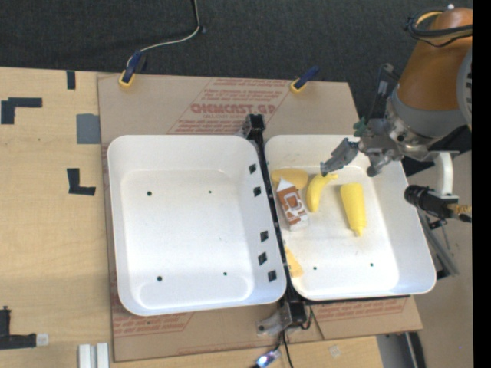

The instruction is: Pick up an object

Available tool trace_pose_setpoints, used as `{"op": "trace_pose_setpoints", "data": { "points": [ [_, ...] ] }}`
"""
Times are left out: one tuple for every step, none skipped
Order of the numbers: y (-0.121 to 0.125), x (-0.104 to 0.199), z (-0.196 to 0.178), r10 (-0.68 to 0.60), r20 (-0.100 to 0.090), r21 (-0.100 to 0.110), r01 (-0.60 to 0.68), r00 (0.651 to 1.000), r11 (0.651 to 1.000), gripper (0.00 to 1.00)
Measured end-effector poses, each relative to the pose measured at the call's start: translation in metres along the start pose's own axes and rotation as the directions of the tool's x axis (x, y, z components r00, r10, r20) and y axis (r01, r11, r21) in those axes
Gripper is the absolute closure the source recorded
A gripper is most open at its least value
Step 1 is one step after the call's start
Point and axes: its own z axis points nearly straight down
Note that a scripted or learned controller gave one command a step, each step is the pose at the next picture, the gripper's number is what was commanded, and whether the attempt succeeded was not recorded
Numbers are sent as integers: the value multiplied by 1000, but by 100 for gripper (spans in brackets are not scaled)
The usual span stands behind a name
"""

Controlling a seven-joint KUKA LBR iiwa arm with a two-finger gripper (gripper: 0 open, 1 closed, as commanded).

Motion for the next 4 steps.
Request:
{"op": "trace_pose_setpoints", "data": {
  "points": [
    [3,-39,176,4,-1,12,-4,1000,1000,0],
    [14,-12,179,3,10,-3,-3,1000,1000,0],
    [14,-11,169,4,5,-2,-4,1000,1000,100],
    [-28,62,26,-8,-3,-12,8,1000,1000,100]
  ]
}}
